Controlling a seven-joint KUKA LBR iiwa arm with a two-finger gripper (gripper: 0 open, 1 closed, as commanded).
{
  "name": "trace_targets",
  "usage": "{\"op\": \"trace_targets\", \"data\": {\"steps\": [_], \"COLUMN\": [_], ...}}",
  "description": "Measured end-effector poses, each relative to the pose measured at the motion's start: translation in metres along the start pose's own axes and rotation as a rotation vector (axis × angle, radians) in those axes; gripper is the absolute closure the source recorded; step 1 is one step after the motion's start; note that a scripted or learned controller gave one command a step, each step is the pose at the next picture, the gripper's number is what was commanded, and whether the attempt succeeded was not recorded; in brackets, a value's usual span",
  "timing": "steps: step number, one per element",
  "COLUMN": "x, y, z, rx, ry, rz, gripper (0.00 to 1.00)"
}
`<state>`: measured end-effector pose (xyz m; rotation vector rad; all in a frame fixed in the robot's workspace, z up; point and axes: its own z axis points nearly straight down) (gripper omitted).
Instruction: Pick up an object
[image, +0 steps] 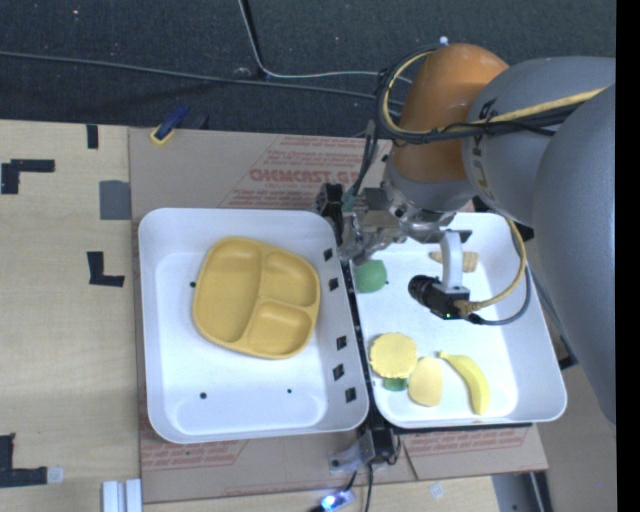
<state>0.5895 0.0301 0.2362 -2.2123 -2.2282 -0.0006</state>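
Okay, we are looking down at two white bins side by side, and the arm (520, 130) is reaching in from the right of the frame with its orange band sitting at upper centre. We are seeing the gripper (362, 240) hanging over the upper left corner of the right bin (535, 395), near the divide between the bins; we cannot tell how it stands. A small green object (371, 276) is lying just below the gripper, touching or nearly so. Lower in that bin we are seeing a yellow round piece (393, 352), a pale yellow lump (426, 381) and a banana (470, 381) sitting close together. The left bin (165, 300) is holding a yellow divided plate (256, 297), lying flat at its centre.
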Motion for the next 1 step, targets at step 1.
{"op": "trace_targets", "data": {"steps": [1], "x": [0.0424], "y": [0.0064], "z": [0.0068], "rx": [0.001], "ry": [-0.001], "rz": [0.002], "gripper": [1.0]}}
